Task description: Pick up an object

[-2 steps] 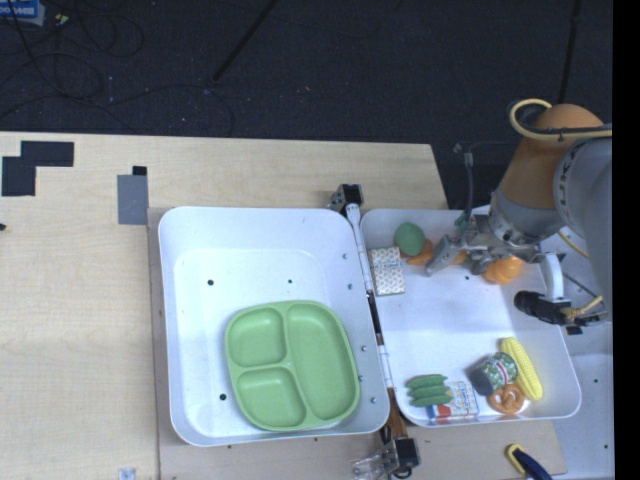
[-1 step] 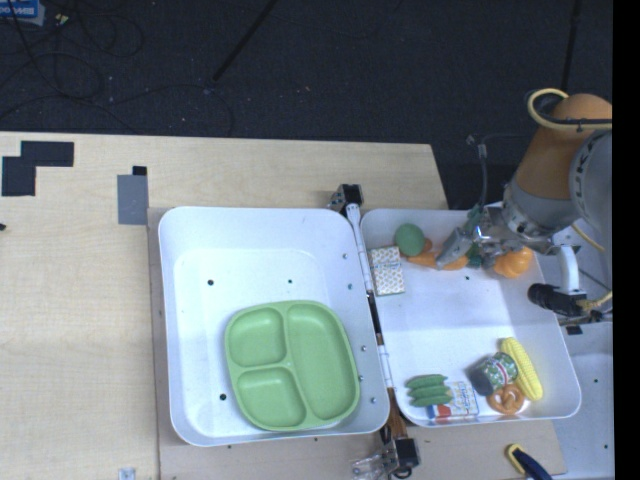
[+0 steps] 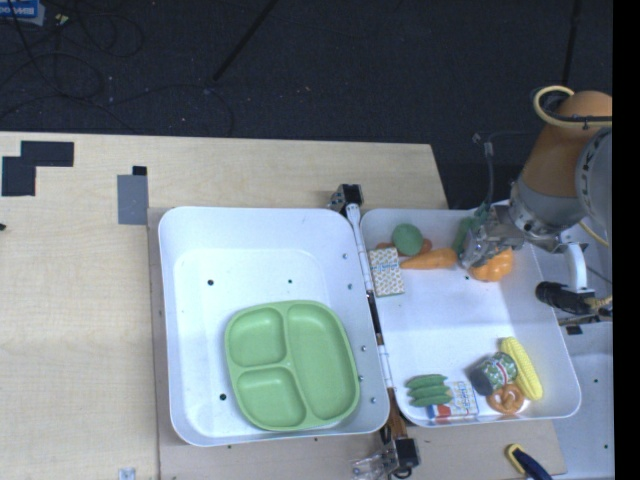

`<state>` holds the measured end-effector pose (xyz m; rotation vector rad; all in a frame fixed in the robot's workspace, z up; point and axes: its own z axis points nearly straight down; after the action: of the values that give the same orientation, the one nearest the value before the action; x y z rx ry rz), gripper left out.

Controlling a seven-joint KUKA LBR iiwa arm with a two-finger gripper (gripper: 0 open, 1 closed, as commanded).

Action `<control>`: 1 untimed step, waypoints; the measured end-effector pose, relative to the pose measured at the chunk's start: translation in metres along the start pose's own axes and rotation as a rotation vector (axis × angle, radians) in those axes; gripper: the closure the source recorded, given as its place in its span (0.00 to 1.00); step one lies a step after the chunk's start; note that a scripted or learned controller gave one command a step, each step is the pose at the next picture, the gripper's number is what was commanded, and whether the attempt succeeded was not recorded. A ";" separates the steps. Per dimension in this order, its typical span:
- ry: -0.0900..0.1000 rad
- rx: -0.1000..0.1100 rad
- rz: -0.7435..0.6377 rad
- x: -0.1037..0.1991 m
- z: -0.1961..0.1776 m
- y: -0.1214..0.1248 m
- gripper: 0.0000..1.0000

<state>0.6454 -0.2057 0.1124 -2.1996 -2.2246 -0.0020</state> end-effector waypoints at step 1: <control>-0.009 -0.005 0.011 0.042 -0.056 -0.010 1.00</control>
<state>0.6350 -0.1646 0.1686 -2.2182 -2.2197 0.0026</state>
